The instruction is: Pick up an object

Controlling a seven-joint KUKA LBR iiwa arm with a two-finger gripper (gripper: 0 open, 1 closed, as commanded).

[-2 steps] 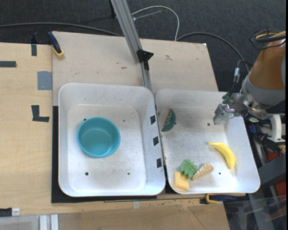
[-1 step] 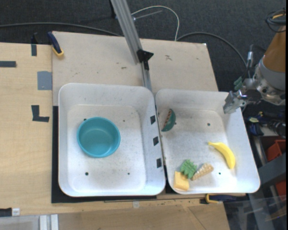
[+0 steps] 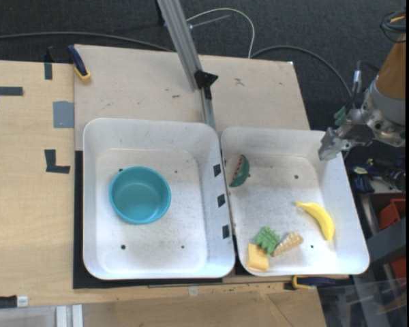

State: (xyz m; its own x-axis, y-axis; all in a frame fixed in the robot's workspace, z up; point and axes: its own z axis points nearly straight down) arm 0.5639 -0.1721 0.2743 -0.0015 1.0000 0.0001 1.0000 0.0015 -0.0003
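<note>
Nearest, at the front rim of the right bin (image 3: 358,263): yellow block (image 3: 257,259), lodged in the near left corner.

Farther left, in the left bin (image 3: 150,123): blue bowl (image 3: 140,195), upright, left of centre, well apart from everything else.

Past the divide, near the right bin's left wall: red-and-green slice (image 3: 240,171), looked like a toy watermelon wedge, alone. Toward the front: green leafy piece (image 3: 266,238), touching or just beside the yellow block, with a tan ridged piece (image 3: 288,242) pressed against its right side. Crowded, those three; judged hard to enter without nudging a neighbour.

Right of them, apart from the cluster: banana (image 3: 317,219), lying flat on the bin floor, curved, one tip toward the centre, the other toward the front right corner. Judged the best target: clear floor on both long sides. Probably a toy, so light and stiff, not fragile; smooth skin and rounded back likely slippery, prone to rolling or squirting out if pinched near a tapering tip. Best taken across the narrow width at mid-length, jaws square to the curve.

Farthest right: gripper (image 3: 330,146), poised over the right bin's far right rim, beyond the banana, nothing seen in it. Open or closed: could not tell. Above it, grey arm (image 3: 388,94) with the orange band.
</note>
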